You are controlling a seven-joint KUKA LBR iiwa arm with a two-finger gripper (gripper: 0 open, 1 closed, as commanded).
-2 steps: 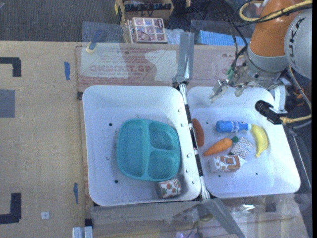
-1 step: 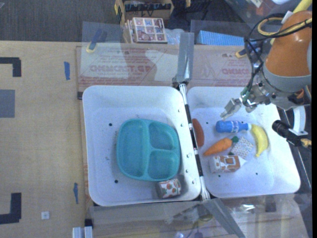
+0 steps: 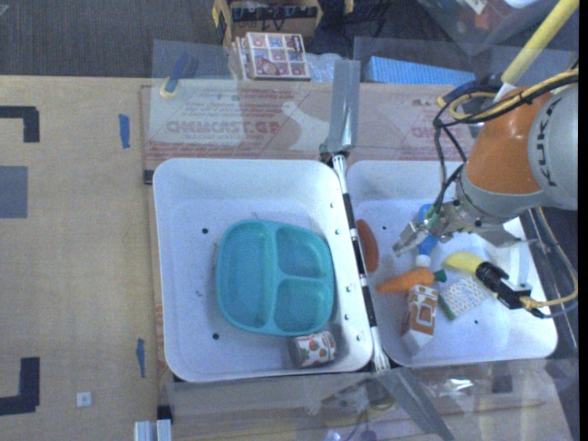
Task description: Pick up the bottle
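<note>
Orange-banded arm (image 3: 511, 154) leans in, gripper (image 3: 424, 235) low over the right bin (image 3: 390, 186)!
Whether it's apart or closed, I cannot tell. Just beyond it lies a toy carrot (image 3: 402, 284), then the bottle (image 3: 421, 312) on its side. It looks poised over the clutter, short of the target.
</note>
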